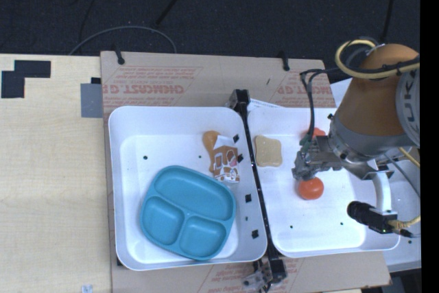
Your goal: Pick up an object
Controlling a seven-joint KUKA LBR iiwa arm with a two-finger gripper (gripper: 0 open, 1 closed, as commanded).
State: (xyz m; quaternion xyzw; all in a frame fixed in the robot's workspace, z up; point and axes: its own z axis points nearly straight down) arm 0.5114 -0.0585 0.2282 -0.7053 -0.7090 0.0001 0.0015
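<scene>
My gripper hangs over the right bin, near its middle. A red ball-like object lies on the bin floor just below and in front of the gripper, touching or nearly touching its tip; I cannot tell whether it is gripped. A second orange-red object peeks out behind the gripper, mostly hidden by it. A pale beige square piece rests at the right bin's left side.
In the left bin lie a blue divided plate, a brown-and-white packet and a small tan piece. A black divider separates the bins. The arm's bulk covers the right bin's far right corner.
</scene>
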